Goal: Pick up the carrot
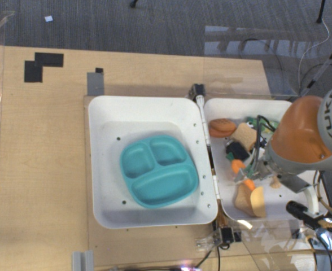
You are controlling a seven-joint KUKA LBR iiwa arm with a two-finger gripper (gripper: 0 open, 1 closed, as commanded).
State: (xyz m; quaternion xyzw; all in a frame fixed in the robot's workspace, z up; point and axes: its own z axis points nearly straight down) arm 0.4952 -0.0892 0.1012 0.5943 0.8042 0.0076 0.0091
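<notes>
The carrot (238, 165) lies in the right bin (279, 216) as a small orange piece, with a second orange bit (249, 184) showing just below it. My gripper (252, 171) is low in that bin, right over the carrot and partly covering it. Above it the arm's orange band (301, 131) hides the bin's right half. Whether the carrot is gripped cannot be made out.
Around the carrot lie a brown bread roll (222, 127), a tan block (245, 133), a black item (236, 149) and a tan-and-yellow wedge (252, 200). The left bin (104, 129) holds a teal divided plate (158, 171). Cables trail at the bench's lower right.
</notes>
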